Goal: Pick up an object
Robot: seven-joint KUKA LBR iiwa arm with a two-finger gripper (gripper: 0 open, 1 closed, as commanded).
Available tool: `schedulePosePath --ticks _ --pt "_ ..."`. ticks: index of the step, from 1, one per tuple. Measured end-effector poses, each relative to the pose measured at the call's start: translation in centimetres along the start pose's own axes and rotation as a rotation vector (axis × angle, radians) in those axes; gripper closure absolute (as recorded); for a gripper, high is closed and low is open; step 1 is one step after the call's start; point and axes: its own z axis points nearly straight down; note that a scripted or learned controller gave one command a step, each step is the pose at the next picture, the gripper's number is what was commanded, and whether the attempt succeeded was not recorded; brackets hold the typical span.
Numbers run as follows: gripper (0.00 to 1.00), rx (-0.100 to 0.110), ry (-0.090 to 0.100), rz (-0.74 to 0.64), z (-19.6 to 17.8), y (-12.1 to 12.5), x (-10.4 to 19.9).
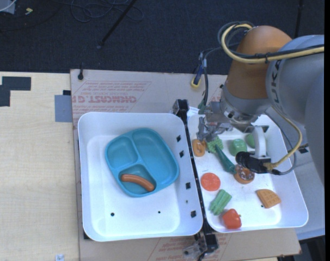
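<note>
My gripper [207, 136] hangs low over the far left part of the right bin [287, 222], under the grey arm with its orange band. It looks open, and I see nothing held between its fingers. Just below its tips lie a small orange-brown round piece [198, 147] and a long dark green vegetable [224, 155]. Close by are a pale green piece [239, 145], a brown ring-shaped piece [244, 174], a red-orange disc [210, 181], a green pickle [220, 201], a red tomato [232, 218] and an orange wedge [268, 198].
The left bin [94, 205] holds a blue divided plate [148, 148] with a sausage [136, 181] in its front compartment. The ridge where the two bins meet [189, 167] runs right beside the gripper. Cables loop off the wrist over the right bin's far side.
</note>
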Motion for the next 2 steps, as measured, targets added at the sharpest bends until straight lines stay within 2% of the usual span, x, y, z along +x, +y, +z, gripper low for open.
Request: schedulePosePath --ticks 1,2 --pt "1.00 0.004 -0.001 -0.002 2.0 0.6 0.1" --pt "1.00 0.000 0.000 -0.002 0.0 0.0 0.0"
